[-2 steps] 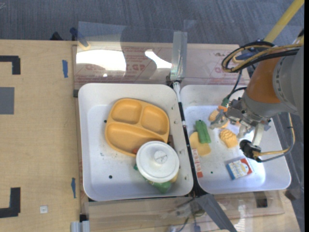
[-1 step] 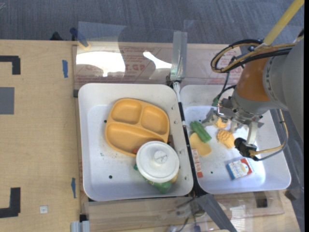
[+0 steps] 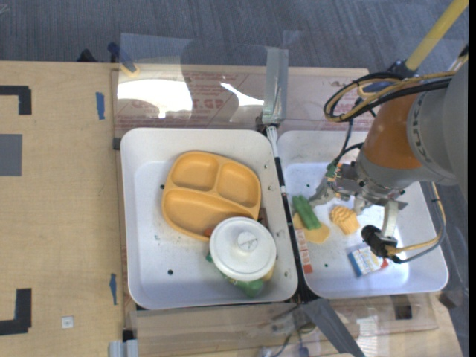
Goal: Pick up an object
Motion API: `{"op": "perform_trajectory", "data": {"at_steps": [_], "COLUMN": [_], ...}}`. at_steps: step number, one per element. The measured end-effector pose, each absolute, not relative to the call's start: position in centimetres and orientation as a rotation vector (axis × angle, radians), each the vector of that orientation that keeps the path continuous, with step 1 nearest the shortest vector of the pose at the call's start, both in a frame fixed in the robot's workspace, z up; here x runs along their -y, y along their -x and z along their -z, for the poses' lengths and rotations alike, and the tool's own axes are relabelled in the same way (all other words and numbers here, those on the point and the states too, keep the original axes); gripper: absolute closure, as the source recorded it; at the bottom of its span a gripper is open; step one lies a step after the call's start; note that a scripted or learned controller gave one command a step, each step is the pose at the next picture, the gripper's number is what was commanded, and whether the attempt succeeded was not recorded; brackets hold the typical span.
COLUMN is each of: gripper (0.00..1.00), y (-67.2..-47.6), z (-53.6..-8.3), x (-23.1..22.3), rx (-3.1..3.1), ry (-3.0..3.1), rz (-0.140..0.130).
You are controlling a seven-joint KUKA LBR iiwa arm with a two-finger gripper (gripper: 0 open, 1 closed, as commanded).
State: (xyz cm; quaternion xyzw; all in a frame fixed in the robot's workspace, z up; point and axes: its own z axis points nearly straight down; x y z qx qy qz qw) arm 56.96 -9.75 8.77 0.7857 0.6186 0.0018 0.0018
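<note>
My gripper (image 3: 357, 207) hangs low over the right bin (image 3: 416, 274), under the orange wrist band. Its fingers stand open, one finger (image 3: 326, 193) to the left and one toward the right. A ridged yellow-orange toy (image 3: 343, 219) lies on the bin floor just below and between them, not gripped. To its left lie a green toy vegetable (image 3: 304, 210) and a pale yellow piece (image 3: 318, 234). A small blue and white box (image 3: 364, 260) lies nearer the front of the same bin.
The left bin (image 3: 141, 199) holds an orange divided plate (image 3: 208, 188) and a white lidded cup (image 3: 242, 248) overlapping its front edge. A metal divider (image 3: 286, 222) runs between the bins. Cables (image 3: 416, 248) trail from the wrist over the right bin.
</note>
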Motion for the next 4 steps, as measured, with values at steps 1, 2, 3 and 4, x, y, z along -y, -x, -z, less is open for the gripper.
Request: {"op": "perform_trajectory", "data": {"at_steps": [1,2,3,4], "gripper": [0.00,0.00,0.00,1.00], "y": [-57.1,-55.8,-54.6,-54.7], "z": [-8.8,-8.8,-8.8,-9.9], "x": [9.7,9.7,9.6,9.7], "rx": [-1.951,-1.960,-1.989,-1.986], "ry": [-2.458,-2.449,-2.425,-2.425], "rz": [-0.005,-0.008,-0.009,-0.011]}}
